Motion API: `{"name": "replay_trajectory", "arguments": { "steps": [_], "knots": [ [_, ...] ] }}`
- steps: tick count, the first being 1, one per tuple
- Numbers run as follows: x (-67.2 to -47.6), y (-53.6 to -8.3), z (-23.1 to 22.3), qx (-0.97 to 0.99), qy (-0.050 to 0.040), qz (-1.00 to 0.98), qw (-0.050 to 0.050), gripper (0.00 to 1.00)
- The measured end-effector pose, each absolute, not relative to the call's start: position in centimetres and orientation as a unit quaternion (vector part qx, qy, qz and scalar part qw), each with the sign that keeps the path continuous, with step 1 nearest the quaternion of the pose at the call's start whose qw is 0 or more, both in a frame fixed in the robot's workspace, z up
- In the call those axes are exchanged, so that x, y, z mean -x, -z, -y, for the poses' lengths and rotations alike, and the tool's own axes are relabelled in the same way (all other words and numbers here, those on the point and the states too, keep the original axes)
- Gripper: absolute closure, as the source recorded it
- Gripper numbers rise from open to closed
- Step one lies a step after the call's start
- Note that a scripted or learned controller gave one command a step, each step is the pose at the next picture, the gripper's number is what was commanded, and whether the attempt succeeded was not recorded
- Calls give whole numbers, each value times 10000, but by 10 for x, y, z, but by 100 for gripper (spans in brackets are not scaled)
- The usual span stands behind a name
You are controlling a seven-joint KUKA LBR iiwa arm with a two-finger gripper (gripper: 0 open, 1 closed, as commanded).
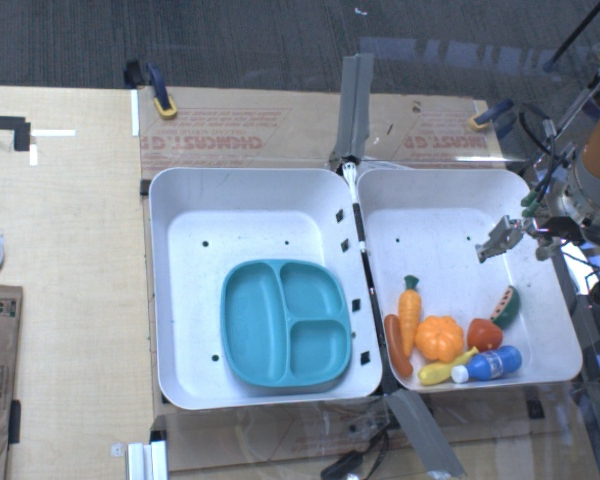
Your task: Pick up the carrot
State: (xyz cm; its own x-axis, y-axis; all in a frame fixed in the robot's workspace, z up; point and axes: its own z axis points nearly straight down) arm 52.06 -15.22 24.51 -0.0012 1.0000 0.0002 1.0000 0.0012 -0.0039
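The carrot point(410, 311), orange with a green top, lies in the right bin point(430, 218) near its front left, pointing toward the front edge. My gripper point(523, 244) hangs over the right side of that bin, up and to the right of the carrot and well apart from it. Its fingers point(497, 239) are spread open with nothing between them.
Crowded around the carrot are a red sausage point(395, 346), an orange pumpkin point(438, 337), a yellow banana point(440, 372), a blue bottle point(491, 364), a red piece point(483, 332) and a watermelon slice point(506, 306). A teal divided plate point(285, 323) lies in the left bin point(180, 268).
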Motion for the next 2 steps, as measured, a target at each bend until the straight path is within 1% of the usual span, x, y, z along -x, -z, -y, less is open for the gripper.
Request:
{"name": "replay_trajectory", "arguments": {
  "steps": [1,2],
  "knots": [
    [-483,-91,112,5933,-2,8050,7,0],
    [-483,-100,113,5947,-1,8040,10,100]
  ]
}}
